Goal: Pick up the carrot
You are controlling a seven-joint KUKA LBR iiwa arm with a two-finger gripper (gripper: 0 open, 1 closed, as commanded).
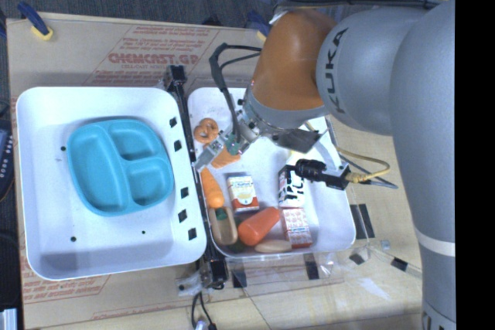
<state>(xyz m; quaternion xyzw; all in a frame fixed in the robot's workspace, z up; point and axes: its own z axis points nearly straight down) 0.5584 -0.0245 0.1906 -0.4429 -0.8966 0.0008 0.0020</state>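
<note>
The gripper (219,151) hangs low in the right bin (338,201); how far its fingers are spread cannot be told. Just below it lies the carrot (212,188), lengthwise along the bin's left wall.

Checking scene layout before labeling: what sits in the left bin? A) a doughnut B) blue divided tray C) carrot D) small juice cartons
B: the blue divided tray lies in the left bin, while the carrot lies in the right bin.
</note>
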